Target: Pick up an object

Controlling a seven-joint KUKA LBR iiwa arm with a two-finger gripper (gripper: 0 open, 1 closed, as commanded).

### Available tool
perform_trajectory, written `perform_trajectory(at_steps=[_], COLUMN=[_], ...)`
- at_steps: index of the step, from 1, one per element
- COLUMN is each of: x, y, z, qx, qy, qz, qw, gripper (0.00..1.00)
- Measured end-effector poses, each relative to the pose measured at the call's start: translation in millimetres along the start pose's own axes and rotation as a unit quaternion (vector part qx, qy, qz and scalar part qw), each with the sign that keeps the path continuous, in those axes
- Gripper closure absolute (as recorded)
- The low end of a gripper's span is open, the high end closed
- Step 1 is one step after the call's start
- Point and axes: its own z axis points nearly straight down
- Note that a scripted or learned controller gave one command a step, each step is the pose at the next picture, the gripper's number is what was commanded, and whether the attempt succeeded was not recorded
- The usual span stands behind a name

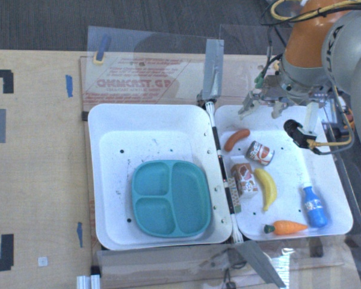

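I see the banana (266, 188) lying lengthwise, pointing away from me, gripper (263, 104) aperture beyond telling.

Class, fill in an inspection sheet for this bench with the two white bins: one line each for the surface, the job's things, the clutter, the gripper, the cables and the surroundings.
Surface: wooden bench with blue tape marks, bearing a left bin and a right bin.
Job's things: in the right bin, a sausage, a can, a brown packet, a banana, a carrot and a blue bottle; in the left bin, a teal divided plate.
Clutter: dark specks on the left bin's floor.
Gripper: gripper over the right bin's far edge, nothing seen held.
Cables: yellow cable looped behind the arm.
Surroundings: clear panel behind the bins, dark floor beyond.
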Motion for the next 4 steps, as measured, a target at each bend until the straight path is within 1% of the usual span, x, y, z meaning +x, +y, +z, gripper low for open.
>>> perform_trajectory(at_steps=[1, 2, 3, 4], x=[-8.7, -8.1, -8.0, -16.2], y=[-0.1, 1.8, 1.7, -45.5], z=[98.8, 86.4, 86.5, 97.5], qx=[0.0, -0.003, -0.003, -0.001], qy=[0.0, 0.0, 0.0, 0.001], qz=[-0.03, -0.031, -0.031, -0.102], qw=[0.9995, 0.9995, 0.9995, 0.9948], gripper=[0.0, 1.0, 0.0, 0.0])
